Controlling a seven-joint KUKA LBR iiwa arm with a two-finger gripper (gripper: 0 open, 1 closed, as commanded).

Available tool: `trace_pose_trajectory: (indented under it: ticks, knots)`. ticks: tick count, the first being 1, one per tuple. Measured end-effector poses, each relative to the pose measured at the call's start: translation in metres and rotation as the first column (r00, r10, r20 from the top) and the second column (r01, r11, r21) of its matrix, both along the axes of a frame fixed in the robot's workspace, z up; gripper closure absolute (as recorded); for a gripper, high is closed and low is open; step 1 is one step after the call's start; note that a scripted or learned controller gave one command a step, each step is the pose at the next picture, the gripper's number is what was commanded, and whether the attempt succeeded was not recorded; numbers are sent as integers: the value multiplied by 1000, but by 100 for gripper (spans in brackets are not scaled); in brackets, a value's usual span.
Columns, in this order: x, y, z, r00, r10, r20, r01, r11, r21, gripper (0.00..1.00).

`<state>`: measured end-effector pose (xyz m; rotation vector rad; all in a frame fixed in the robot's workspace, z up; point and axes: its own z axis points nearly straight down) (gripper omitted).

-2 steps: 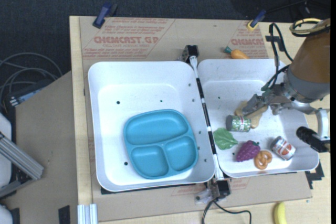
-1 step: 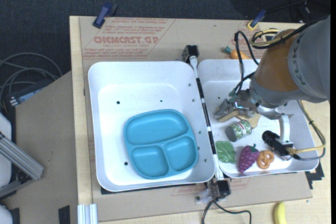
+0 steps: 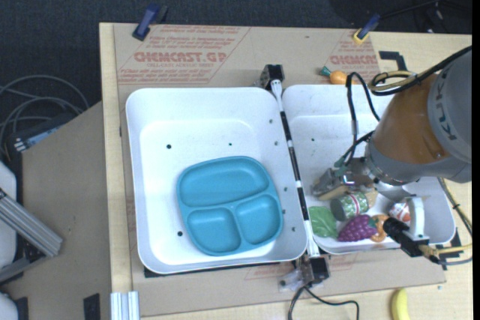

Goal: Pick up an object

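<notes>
My gripper (image 3: 335,181) is low in the right bin (image 3: 319,116), its metal fingers reaching left toward the bin's near-left part. Just below it lies a small can with a green label (image 3: 352,204). A green leafy piece (image 3: 324,221) and a purple grape bunch (image 3: 358,227) lie by the bin's front wall. An orange bit (image 3: 377,228) and a white and red object (image 3: 409,212) sit to their right. The fingers touch or hover at the can's top; nothing shows between them.
The left bin (image 3: 150,124) holds a blue three-compartment tray (image 3: 229,204). The grey and orange arm (image 3: 420,131) covers the right bin's right half. Cables run over the bin's back. A yellow object (image 3: 400,305) lies on the bench at the front right.
</notes>
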<state>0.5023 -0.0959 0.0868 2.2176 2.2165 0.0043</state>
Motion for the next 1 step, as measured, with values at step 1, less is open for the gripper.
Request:
trace_pose_trajectory:
  ticks: [1]
  knots:
    - [-21,-11,0,1000,1,2,-1,1000,0,0]
